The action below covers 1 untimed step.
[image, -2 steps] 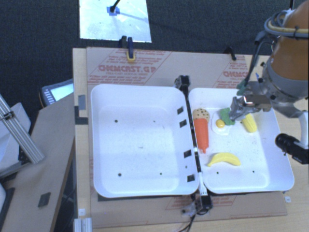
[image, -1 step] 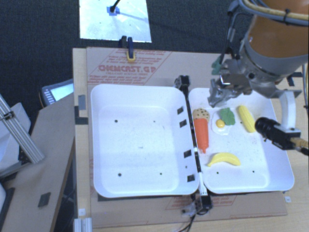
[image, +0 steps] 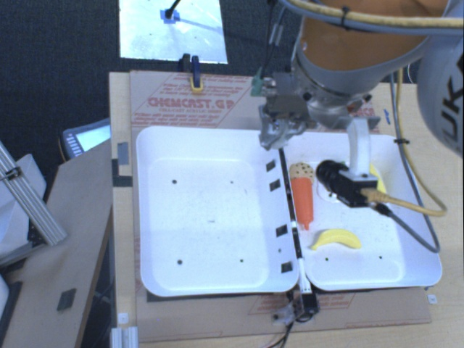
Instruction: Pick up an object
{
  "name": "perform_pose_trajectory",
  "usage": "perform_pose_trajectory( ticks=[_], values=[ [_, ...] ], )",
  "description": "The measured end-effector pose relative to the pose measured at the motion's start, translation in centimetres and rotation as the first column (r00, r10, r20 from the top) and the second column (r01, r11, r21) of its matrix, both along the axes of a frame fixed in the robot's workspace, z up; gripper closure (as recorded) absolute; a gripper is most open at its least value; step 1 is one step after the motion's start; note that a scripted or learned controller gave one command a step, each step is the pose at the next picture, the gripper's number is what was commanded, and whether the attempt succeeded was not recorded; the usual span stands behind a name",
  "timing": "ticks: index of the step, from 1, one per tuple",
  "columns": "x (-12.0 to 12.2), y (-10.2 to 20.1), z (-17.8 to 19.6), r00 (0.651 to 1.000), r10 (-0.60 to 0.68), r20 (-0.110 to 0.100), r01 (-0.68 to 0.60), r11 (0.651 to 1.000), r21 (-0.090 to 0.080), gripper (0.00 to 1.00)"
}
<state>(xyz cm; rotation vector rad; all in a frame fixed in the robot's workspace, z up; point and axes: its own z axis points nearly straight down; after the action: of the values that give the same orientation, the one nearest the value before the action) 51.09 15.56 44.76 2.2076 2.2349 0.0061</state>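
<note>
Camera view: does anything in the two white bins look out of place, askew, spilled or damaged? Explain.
Nothing stands out. The orange carrot-shaped toy lies lengthways beside the divider in the white bin on the view's right. The yellow toy banana lies flat near its lower tip. No spill or breakage shows.

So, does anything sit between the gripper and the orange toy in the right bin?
Nothing visible does. The gripper is above the far end of the divider; the orange toy lies just nearer the camera, inside the right bin beside that divider. The yellow banana lies past its near end, off the path.
</note>
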Motion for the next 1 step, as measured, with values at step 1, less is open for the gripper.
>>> perform_pose_trajectory(
  ticks=[1],
  values=[
    [4.99,7.95,-0.47,1.000,-0.004,0.003,0.004,1.000,0.000,1.00]
  ],
)
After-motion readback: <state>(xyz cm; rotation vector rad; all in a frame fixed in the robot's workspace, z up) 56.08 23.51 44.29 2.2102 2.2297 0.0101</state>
